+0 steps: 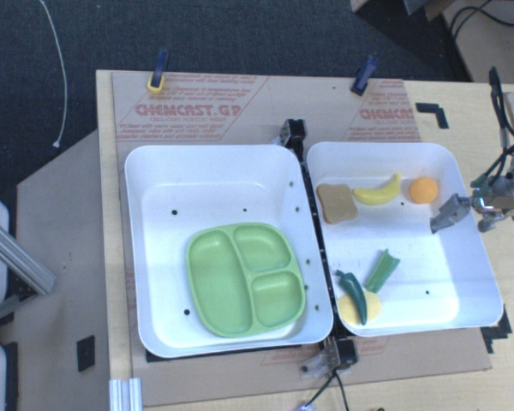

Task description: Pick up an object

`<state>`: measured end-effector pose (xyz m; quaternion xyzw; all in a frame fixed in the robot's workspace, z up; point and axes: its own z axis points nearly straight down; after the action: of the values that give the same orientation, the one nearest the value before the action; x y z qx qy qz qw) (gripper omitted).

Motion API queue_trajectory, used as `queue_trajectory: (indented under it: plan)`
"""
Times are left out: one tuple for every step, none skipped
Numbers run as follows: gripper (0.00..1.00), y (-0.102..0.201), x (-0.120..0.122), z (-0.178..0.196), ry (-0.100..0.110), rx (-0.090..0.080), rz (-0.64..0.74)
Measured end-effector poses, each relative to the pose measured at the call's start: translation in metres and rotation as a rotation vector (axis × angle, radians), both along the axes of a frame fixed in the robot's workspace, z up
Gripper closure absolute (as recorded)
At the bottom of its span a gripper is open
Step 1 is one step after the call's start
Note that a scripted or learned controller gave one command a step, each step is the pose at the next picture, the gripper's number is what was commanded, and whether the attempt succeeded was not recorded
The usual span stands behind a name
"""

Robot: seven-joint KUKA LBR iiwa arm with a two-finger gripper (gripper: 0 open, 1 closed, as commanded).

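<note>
Camera view showed the claw [450, 214] at the right edge of the right bin [463, 306], low over the bin's rim, with nothing seen between its fingers; whether they stood apart or together could not be told. Nearest to it lay a small orange ball [424, 190], just up and to the left, close to the claw but apart from it. A yellow banana [378, 193], curved and short, lay just left of the ball, and beside that a flat tan slice of bread [335, 203] near the bin's left wall. Farther down in the same bin, well apart from the claw, lay a green stick-shaped piece [381, 271], a dark green pepper-like piece [354, 290] and under it a yellow round piece [360, 308]. In the left bin [154, 229] rested a pale green divided plate [242, 276] with three compartments.
</note>
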<state>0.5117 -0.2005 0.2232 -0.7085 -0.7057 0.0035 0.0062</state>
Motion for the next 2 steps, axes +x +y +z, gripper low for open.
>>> queue_trajectory:
  plan:
    - [0.0,0.001,0.003,0.007,-0.013,-0.004,0.004]
    - [0.0,0.002,0.009,-0.054,-0.007,-0.001,0.004]
